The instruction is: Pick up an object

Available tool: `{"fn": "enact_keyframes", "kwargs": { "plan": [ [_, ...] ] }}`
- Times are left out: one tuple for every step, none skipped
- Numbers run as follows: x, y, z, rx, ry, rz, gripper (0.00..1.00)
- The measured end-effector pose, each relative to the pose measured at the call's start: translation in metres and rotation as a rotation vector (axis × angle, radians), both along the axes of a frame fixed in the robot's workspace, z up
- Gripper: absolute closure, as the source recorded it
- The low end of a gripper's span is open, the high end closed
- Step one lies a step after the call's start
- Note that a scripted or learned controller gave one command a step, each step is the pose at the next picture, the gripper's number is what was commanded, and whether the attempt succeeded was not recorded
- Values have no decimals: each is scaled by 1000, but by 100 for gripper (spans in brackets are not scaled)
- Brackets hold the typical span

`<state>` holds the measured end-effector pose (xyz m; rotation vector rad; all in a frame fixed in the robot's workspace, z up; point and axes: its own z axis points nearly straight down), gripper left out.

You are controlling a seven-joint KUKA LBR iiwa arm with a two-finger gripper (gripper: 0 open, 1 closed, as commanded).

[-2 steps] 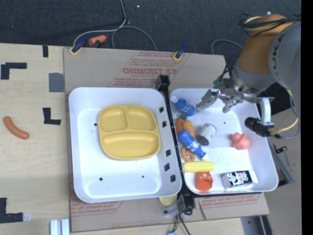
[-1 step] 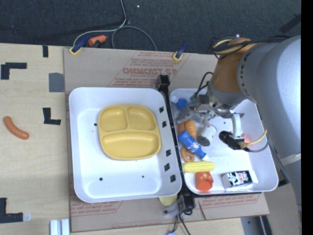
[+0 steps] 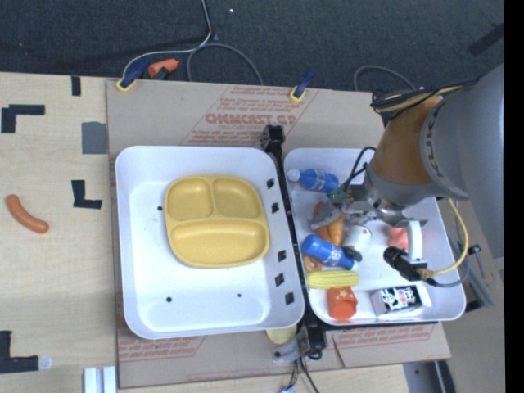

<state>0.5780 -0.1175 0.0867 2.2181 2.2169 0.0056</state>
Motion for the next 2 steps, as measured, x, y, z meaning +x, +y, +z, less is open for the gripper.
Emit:
{"fn": "enact_keyframes", "kwargs": {
  "plan": [
    [0, 23, 0, -3, -1, 3, 0],
    [0, 23, 10, -2, -1, 2, 100]
  ]
}}
